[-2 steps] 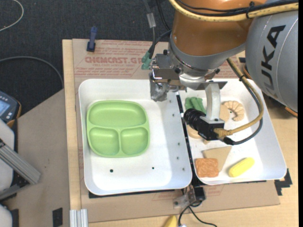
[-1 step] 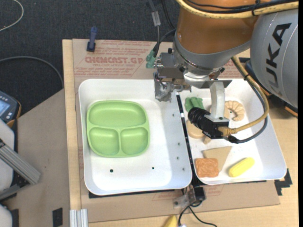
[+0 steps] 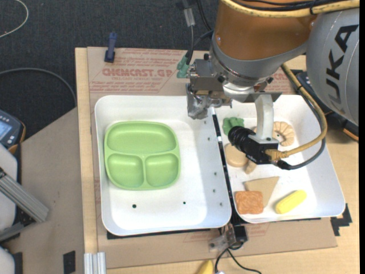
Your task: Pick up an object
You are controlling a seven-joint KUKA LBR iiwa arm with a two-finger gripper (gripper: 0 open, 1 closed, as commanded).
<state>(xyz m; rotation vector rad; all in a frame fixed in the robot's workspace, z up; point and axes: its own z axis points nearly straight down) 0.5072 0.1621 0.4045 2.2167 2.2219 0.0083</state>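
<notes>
Bright, even overhead light — soft shadows (glare on the orange band (image 3: 268, 4)).

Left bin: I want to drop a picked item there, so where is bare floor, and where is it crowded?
In the left white bin, bare floor lies in front of the green three-compartment plastic plate and in the strip between it and the divider. The right white bin is crowded: yellow oblong piece, orange square piece, tan wedge, green piece and ridged beige piece under the arm.
</notes>
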